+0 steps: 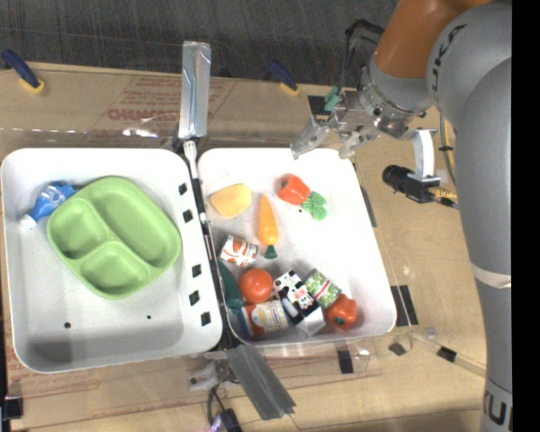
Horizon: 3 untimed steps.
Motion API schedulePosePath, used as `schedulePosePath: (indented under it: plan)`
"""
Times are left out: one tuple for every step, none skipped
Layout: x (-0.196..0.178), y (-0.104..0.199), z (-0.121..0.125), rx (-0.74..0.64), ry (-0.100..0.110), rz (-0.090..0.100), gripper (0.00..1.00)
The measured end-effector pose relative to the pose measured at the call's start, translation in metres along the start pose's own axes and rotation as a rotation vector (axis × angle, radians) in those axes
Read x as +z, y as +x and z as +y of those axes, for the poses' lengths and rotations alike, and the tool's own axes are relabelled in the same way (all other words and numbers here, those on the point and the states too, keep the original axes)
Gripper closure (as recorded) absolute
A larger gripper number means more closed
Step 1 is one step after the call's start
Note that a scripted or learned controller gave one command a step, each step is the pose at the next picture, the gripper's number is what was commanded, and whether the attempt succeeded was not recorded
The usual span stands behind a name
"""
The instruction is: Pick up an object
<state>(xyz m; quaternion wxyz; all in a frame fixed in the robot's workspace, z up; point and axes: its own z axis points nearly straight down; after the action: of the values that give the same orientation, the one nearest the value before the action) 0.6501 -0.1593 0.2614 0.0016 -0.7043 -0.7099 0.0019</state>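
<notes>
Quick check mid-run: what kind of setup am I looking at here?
Likely a lab bench for robot picking trials: two white bins clamped on cardboard, toy food such as a carrot in the right one, and a green divided plate in the left.

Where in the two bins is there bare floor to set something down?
Left bin: bare strip in front of the green tray. Right bin: bare patch at the back, behind the strawberry, and along the right wall beside the carrot. The front is crowded around the tomato.

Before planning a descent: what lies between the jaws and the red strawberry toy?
In the camera view, bare white bin floor separates the gripper from the strawberry toy.
</notes>
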Motion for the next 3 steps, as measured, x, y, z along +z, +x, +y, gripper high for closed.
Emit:
schedulePosePath:
  plan:
    - [0.106,0.025,-0.087,-0.079,0.003,0.002,0.00]
    - [0.171,0.034,-0.069,-0.160,-0.002,0.001,0.00]
    - [0.161,0.034,-0.069,-0.165,0.000,0.000,1.00]
